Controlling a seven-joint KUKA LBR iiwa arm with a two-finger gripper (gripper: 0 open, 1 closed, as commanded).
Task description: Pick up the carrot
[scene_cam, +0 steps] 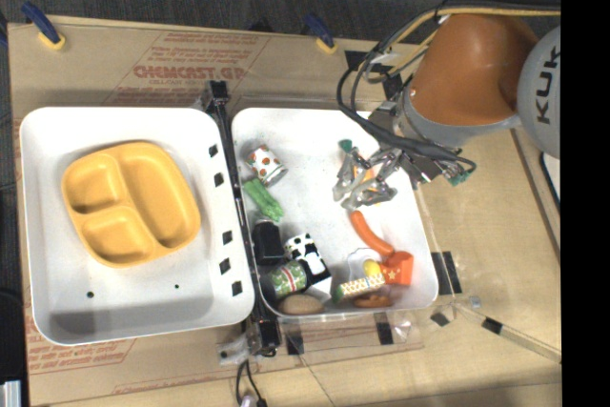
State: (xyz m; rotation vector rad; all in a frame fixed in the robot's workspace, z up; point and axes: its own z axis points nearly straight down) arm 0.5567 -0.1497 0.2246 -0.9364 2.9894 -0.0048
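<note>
The carrot is seen lying in the right bin, toward its right side, slanted from upper left to lower right. Its lower end is met by a small orange box near the bin's lower right corner. Just above the carrot's upper end the gripper is placed, its metal fingers spread apart with nothing seen between them; whether the tips touch the carrot cannot be told. The gripper is carried by the grey arm with its orange band, which enters from the right, and black cables are looped beside it. Along the bottom wall of the right bin a cluster of small things is gathered: a yellow packet, a green can, a black and white toy and a brown item. Further left, near the divide between the bins, a green piece is laid, and above it a small red and white can. In the left bin a yellow divided plate is set, well apart from the carrot. Both bins are rested on a cardboard-covered bench.
</note>
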